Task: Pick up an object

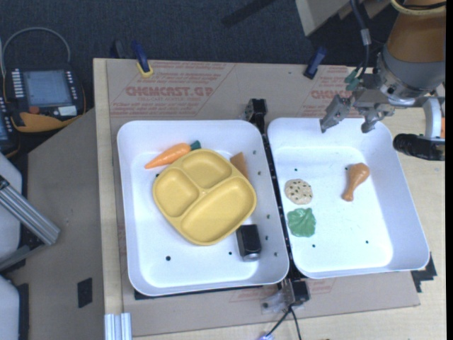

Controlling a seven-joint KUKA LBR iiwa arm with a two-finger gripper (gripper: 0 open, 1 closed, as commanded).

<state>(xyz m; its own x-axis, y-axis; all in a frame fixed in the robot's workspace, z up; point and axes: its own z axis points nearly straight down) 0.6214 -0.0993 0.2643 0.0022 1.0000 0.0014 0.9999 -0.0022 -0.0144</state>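
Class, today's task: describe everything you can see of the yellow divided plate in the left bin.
The yellow divided plate is a rounded-corner dish of what looks like matte plastic, moulded into three compartments: two smaller ones toward the far side and one long one nearer the camera. It holds nothing. It lies flat, turned at an angle, in the middle of the left bin. A toy carrot rests at its far-left edge, a black block sits by its near-right corner, and a small brown wedge lies beside its far-right edge.

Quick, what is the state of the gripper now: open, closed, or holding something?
Gripper: open, holding nothing, above the far edge of the right bin.
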